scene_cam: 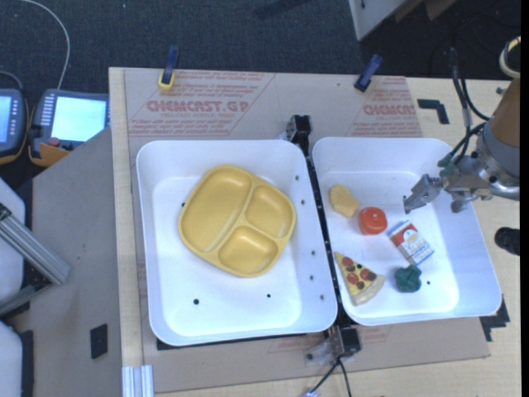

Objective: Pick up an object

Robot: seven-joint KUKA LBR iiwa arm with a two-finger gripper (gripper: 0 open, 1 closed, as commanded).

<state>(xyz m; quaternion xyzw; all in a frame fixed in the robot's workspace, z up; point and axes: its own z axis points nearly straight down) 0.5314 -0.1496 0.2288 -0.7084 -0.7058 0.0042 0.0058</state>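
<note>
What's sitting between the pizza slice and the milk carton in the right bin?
Bare bin floor; nothing lies between the pizza slice and the milk carton, seen in the camera view.

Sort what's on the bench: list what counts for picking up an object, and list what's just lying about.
For the job:
- two-finger gripper, over the right white bin
- pale yellow lumpy toy
- red round toy tomato
- small red and white carton
- toy pizza slice
- dark green toy

Lying about:
- yellow divided plastic plate in the left white bin
- blue clamps on the board edge
</note>
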